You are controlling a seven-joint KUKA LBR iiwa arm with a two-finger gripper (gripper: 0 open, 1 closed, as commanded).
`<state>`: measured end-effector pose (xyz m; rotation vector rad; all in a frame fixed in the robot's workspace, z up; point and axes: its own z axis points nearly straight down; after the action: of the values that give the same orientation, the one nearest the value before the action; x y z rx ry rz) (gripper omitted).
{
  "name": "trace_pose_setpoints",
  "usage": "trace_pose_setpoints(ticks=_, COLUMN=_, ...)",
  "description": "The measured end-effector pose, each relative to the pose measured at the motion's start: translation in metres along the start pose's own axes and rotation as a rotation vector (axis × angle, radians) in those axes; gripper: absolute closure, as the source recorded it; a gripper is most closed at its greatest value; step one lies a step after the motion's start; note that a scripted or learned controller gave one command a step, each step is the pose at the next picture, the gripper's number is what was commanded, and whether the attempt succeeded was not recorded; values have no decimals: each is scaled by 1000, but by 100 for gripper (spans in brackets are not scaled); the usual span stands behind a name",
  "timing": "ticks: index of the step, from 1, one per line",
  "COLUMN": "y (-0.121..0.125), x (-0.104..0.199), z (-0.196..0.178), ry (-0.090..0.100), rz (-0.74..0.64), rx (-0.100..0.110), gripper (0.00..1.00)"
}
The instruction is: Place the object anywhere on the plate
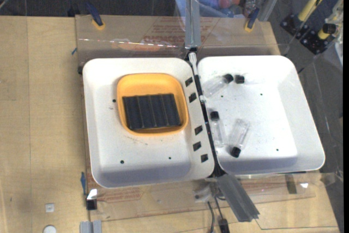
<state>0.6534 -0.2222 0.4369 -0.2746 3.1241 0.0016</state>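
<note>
The plate [151,84] was orange-yellow with rounded corners and a raised rim, and it lay flat in the left white bin [103,158], a bit toward the back. A dark, ridged block [151,111] lay flat on the plate, filling most of its middle. In the right white bin [283,117] lay small clear tubes with black caps: one [221,83] near the back, one [215,124] close to the wall between the bins, and one [238,138] tilted near the front.
</note>
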Motion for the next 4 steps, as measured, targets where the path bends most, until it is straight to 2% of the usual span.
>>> trace_pose_setpoints(ticks=1, y=-2, x=-14, z=0, ry=-5, rz=-372, rx=2, gripper=100)
trace_pose_setpoints(ticks=3, y=-2, x=-14, z=1, ry=-4, rz=-1206, rx=0, gripper=100)
trace_pose_setpoints(ticks=4, y=-2, x=-14, z=2, ry=-3, rz=-1551, rx=-1, gripper=100)
